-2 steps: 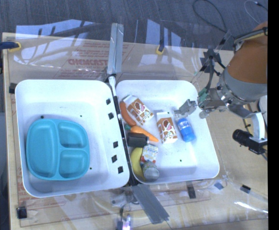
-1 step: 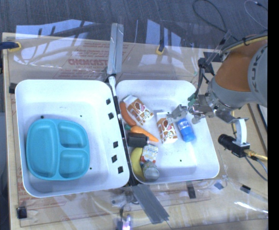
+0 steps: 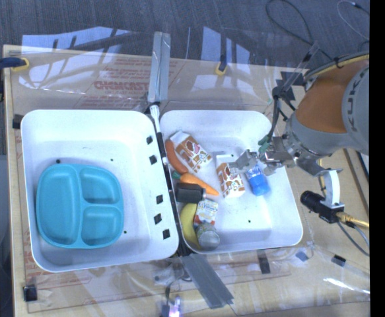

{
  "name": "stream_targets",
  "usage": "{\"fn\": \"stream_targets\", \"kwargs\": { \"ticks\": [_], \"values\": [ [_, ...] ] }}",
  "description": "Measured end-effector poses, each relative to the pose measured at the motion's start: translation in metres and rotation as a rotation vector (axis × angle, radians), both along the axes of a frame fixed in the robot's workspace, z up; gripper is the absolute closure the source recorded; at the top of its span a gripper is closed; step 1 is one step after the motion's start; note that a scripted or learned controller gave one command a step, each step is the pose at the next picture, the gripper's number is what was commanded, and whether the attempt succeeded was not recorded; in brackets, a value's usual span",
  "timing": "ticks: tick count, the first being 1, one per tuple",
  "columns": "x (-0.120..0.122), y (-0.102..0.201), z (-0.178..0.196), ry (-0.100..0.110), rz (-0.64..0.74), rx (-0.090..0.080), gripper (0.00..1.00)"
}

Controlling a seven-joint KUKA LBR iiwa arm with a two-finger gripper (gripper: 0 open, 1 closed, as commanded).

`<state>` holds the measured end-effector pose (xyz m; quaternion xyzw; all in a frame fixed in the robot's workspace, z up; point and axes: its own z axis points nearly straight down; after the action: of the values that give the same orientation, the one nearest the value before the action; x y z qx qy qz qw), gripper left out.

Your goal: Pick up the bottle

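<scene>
A small clear bottle [image 3: 207, 222] with a grey cap and a printed label lies at the front left of the right bin [image 3: 281, 207], next to a banana [image 3: 189, 220]. My gripper [image 3: 257, 162] hangs over the right half of that bin, well to the right of the bottle and behind it. A blue cylindrical object [image 3: 259, 183] sits directly under the gripper's tip; whether it is touched or gripped cannot be made out.
Also in the right bin are a brown-and-white carton [image 3: 191, 152], a smaller carton [image 3: 230, 179], a carrot [image 3: 199, 184] and a black block [image 3: 188, 194]. The left bin [image 3: 80, 137] holds a blue divided plate [image 3: 80, 205]. Cables and clamps lie at the right.
</scene>
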<state>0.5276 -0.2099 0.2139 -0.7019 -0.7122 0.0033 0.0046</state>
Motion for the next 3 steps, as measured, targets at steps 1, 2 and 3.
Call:
{"fn": "stream_targets", "kwargs": {
  "ticks": [1,2,3],
  "values": [
    [0.029,-0.001,0.023,-0.004,-0.03,0.0,0.0],
    [-0.017,0.002,0.028,-0.003,0.058,0.001,0.0],
    [0.01,-0.001,0.0,-0.003,0.024,-0.001,0.0]
  ]
}}
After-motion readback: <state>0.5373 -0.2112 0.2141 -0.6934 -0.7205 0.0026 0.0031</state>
